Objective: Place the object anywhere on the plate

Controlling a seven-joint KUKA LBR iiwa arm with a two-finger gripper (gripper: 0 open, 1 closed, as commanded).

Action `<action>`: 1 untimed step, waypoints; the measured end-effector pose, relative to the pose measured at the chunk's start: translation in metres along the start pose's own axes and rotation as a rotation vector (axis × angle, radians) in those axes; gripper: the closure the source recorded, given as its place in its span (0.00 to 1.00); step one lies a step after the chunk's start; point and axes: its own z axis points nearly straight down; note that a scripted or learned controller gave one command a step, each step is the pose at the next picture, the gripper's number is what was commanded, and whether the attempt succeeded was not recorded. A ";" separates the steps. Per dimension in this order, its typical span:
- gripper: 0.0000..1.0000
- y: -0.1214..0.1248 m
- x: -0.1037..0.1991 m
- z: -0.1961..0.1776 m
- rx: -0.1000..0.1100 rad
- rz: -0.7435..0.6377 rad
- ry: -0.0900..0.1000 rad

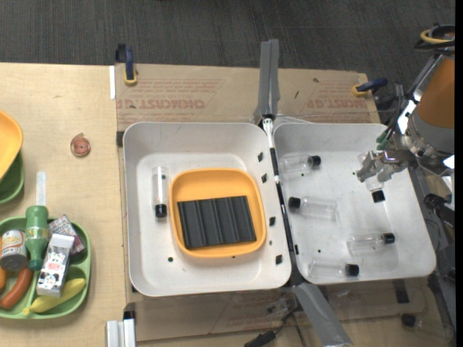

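Note:
An orange plate (217,184) sits in the left bin (141,215) with a dark ribbed block (216,220) lying on it. A clear vial with a black cap (158,191) lies just left of the plate. Several more capped clear vials are scattered in the right bin (340,147), for instance one vial (302,163) at the back left and another vial (370,242) at the front right. My gripper (373,169) hangs over the right bin's right side. A small black-capped piece (377,195) shows right below it; whether it is held is unclear.
On the wooden table left of the bins stand a green tray (81,284) of toy food and an orange bowl (7,147). Clamps (128,67) hold the cardboard behind the bins. A metal divider (269,78) runs between the bins.

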 end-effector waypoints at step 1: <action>1.00 0.020 -0.062 -0.074 -0.001 -0.204 -0.002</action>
